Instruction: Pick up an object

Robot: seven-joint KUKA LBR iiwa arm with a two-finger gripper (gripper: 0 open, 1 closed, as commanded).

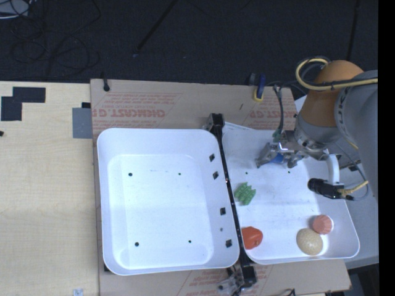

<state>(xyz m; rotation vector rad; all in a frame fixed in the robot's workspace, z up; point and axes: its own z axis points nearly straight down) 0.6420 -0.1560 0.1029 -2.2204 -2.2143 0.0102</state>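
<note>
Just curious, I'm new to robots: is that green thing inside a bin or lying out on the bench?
Inside. The green object lies on the right bin's white floor, close to its left wall.

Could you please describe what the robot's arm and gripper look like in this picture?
The arm is grey, with a rounded orange band above the wrist. A yellowish cable loop sits on top of it, and dark cables run down towards the wrist. The gripper is a small grey metal assembly with a bit of blue. A black cylindrical part with a white bracket sticks out beside it.
</note>
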